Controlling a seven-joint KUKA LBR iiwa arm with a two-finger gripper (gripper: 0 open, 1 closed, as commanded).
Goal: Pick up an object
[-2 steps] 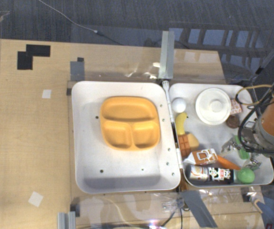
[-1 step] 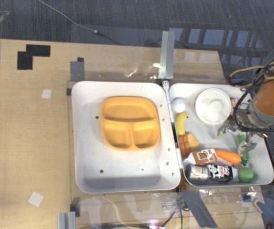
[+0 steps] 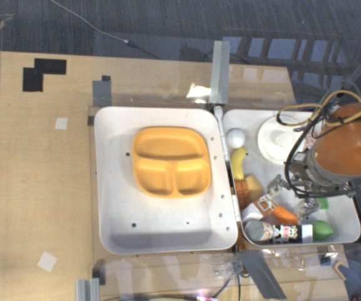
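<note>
reach over the right bin, nothing yet lifted

the arm (image 3: 346, 146) is seen low over the right bin (image 3: 356, 227), its orange band covering much of the far corner. the gripper (image 3: 306, 196) hangs above the clutter at the near end of that bin. whether the jaws stand wide or narrow cannot be told; the metal parts below the wrist are too tangled with the things beneath, and no object is seen between them.

the candidates lie close together: a carrot (image 3: 282, 216) just beside the gripper, a bottle (image 3: 280, 233) lying along the near wall, a green ball (image 3: 322, 230) at its end, a brown block (image 3: 249, 190), a banana (image 3: 238, 162) against the divider, a white ball (image 3: 235, 137) and a white plate (image 3: 277, 140) further back. in the left bin (image 3: 114, 187) a yellow tray (image 3: 171, 160) lies alone.

the step is judged to be the descent onto a chosen object, most likely the carrot. a closing of the jaws around one thing only is called for next, then a straight lift; neighbours touching it could be dragged along.
</note>
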